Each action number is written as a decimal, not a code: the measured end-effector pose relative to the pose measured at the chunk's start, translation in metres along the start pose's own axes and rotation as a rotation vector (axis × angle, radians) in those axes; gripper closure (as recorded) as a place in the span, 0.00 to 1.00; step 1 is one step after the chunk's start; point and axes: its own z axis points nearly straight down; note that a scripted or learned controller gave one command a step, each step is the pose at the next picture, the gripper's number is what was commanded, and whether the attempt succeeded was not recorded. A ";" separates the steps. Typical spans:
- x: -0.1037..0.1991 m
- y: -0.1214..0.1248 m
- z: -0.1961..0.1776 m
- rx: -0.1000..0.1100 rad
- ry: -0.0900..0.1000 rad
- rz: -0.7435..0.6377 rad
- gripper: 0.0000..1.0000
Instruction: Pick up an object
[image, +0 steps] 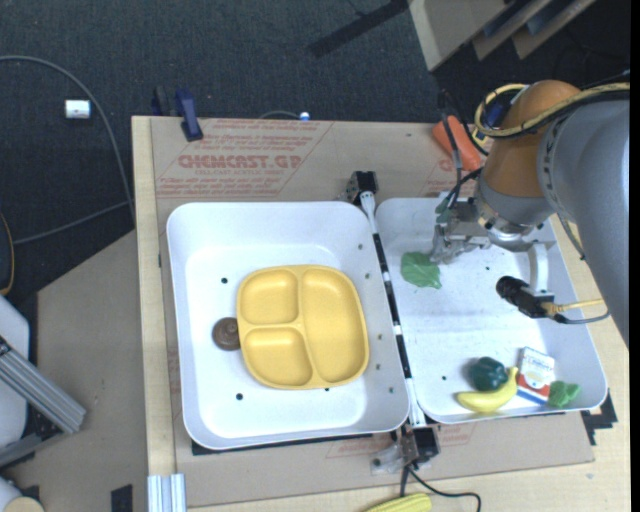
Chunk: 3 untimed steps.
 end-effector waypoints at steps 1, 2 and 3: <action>0.000 0.000 0.000 0.001 0.000 0.000 0.00; 0.011 0.030 0.010 -0.002 0.000 0.001 0.00; -0.004 0.001 0.010 0.002 0.001 0.003 0.00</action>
